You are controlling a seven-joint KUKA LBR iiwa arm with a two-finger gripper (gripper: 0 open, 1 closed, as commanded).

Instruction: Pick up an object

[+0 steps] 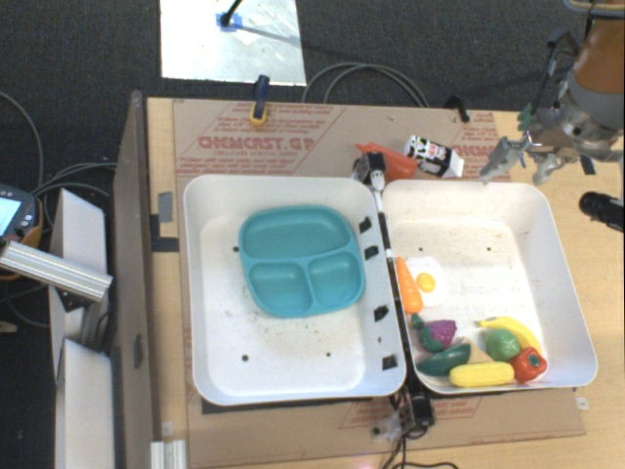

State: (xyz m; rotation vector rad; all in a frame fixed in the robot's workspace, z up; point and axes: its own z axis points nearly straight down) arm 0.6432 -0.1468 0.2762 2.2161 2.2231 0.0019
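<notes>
Toy food point(477, 345) huddles in the near corner of the right bin point(547, 233); beyond that bin's far rim, the fingers point(520, 157) hover spread open over the worktop point(293, 135), gripping nothing.

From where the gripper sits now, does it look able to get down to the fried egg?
Probably yes. The gripper is above the right bin's far edge, and the fried egg lies uncovered with bare floor between; only the carrot crowds it.

We see a brown bench point(293, 130) bearing two white bins: the left bin point(210, 291) and the right bin point(557, 252), side by side.
</notes>
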